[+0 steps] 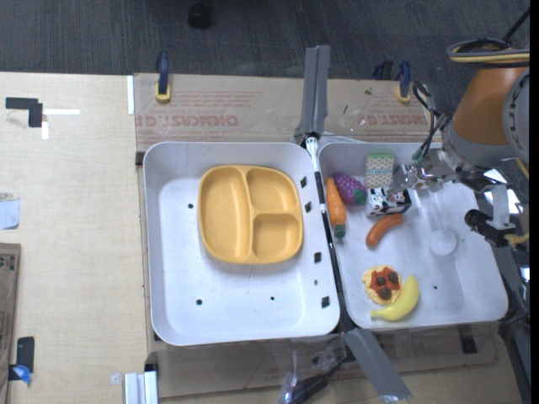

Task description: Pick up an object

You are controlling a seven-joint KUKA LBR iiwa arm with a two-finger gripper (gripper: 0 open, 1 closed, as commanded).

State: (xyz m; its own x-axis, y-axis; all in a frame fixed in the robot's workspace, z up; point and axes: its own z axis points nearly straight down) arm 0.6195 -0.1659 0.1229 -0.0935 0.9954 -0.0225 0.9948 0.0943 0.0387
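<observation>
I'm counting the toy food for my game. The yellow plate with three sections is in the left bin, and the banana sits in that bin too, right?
Not quite. The yellow plate with three sections is in the left bin, but the banana isn't. The camera view shows it in the right bin, near the front, touching the little toy pizza.

Gripper (389, 200) low in the right bin (472, 305) — just above the sausage (384, 228).

The divided plate (250, 214) lies in the left bin (168, 301). In the right bin (472, 301), the carrot (336, 205) lies at nine o'clock, the banana (401, 302) at six, the sausage (384, 228) between them.
</observation>
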